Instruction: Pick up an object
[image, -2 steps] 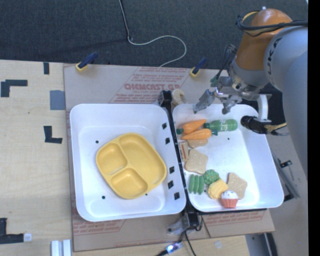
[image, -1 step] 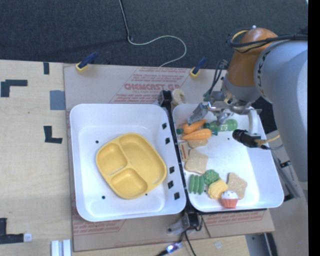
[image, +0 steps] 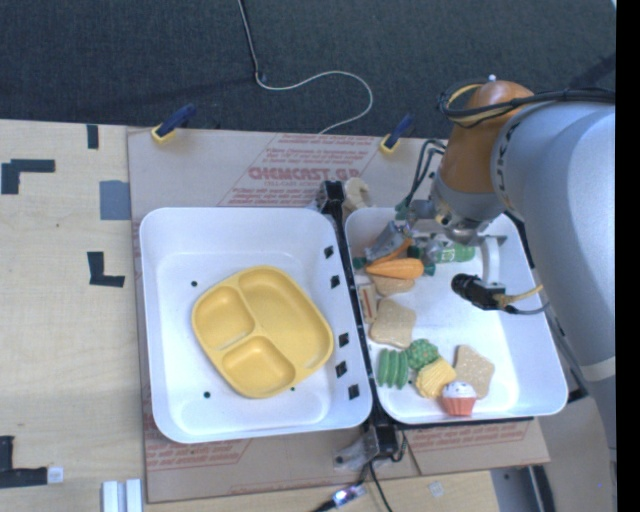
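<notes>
From the left of the frame I have the left white bin (image: 160, 300) with a yellow three-compartment plastic tray (image: 262, 328) lying flat in its middle, well apart from anything I would grasp. Moving right, the right white bin (image: 545, 370) carries the toy food: an orange plastic carrot (image: 395, 268) in its upper left part, long axis running roughly left-right across the frame, a tan toast slice (image: 393, 323) just below it, then green vegetables (image: 405, 362) and a small cupcake (image: 459, 398) toward the lower edge. My gripper (image: 400, 243) sits just above the carrot, apparently touching or nearly so. I cannot tell how its jaws stand. The carrot looks the nearest target, lying just below the gripper in frame terms.
</notes>
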